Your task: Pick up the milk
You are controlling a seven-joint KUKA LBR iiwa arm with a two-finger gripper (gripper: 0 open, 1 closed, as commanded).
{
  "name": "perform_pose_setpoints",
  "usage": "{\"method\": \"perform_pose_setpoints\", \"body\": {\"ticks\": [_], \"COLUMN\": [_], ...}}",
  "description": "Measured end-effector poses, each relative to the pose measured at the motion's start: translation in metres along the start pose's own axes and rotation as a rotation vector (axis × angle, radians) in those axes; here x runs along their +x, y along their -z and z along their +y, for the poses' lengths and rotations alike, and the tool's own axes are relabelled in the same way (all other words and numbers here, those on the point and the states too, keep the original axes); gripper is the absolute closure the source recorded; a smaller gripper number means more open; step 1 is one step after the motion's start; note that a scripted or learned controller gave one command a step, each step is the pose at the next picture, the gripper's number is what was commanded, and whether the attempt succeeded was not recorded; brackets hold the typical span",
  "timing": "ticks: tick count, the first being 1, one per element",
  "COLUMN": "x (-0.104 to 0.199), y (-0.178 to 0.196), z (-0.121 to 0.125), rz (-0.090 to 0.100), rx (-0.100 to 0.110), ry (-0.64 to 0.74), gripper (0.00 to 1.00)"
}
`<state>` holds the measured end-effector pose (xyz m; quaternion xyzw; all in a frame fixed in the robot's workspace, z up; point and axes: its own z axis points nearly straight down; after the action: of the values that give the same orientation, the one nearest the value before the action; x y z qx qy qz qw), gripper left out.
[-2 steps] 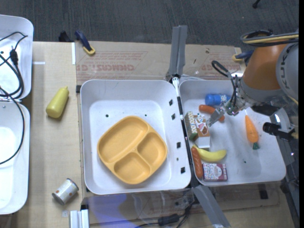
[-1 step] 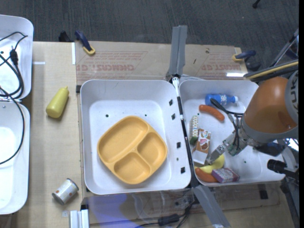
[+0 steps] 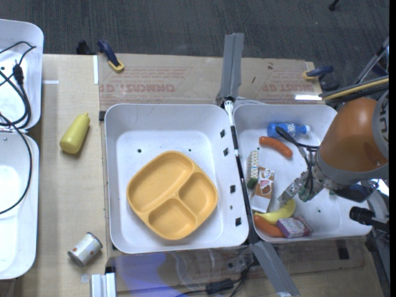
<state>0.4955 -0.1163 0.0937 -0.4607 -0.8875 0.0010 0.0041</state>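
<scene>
My gripper (image 3: 296, 190) hung low inside the right bin (image 3: 322, 113), and I take that bin as the landmark for everything else. My orange band (image 3: 352, 138) and grey wrist covered the bin's right half. The fingers (image 3: 289, 193) were small and blurred against the white floor, so I could not tell how far apart they stood, and nothing showed clearly between them. The milk (image 3: 264, 182), a small carton with red and brown print, lay flat near the middle of the bin, just to the left of my fingers and apart from them as far as I could judge. A tall narrow white carton (image 3: 253, 167) lay beside the milk, toward the bin's left wall. A blue bottle (image 3: 288, 129) sat at the bin's far side, with a red sausage (image 3: 275, 146) just in front of it. At the bin's near edge lay a banana (image 3: 278, 213), an orange carrot-like piece (image 3: 267, 226) and a purple box (image 3: 294, 228), close together. Left of that bin, the other white bin (image 3: 124, 129) held a yellow divided plate (image 3: 172, 194). Further left, on the bare surface (image 3: 68, 190), a yellow mustard bottle (image 3: 75, 133) lay on its side and a small tin can (image 3: 84, 248) lay nearer the front.
</scene>
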Motion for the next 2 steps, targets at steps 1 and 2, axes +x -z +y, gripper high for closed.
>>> {"method": "perform_pose_setpoints", "body": {"ticks": [1,2], "x": [0.047,0.091], "y": [0.095,0.120], "z": [0.012,0.043], "rz": [-0.006,-0.006], "rx": [-0.003,-0.002], "ry": [0.359,0.092], "gripper": [1.00,1.00]}}
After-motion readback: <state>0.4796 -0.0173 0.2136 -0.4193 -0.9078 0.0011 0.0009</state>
